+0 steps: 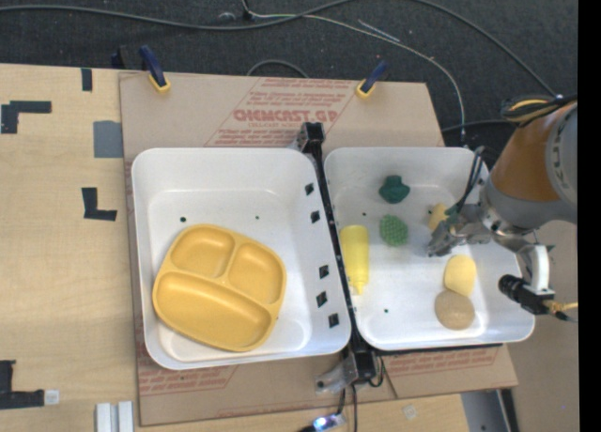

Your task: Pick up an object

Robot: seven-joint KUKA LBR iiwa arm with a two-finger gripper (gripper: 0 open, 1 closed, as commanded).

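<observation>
Reaching in from the right, the grey arm with its orange band is seen above the right bin, with the gripper lowered near that bin's right side. Whether the fingers are wide or narrow cannot be told, as they are small and dark against the mounting. Nothing is seen held between them.

Just below the gripper a pale yellow lemon-like object is noted, and touching its lower edge a tan round object. A small yellow piece lies just beside the gripper on its upper left. A dark green toy and a green knobbly ball lie nearer the bin's middle. A yellow elongated object lies along the divider.

A yellow compartment tray is recorded in the left bin.
</observation>
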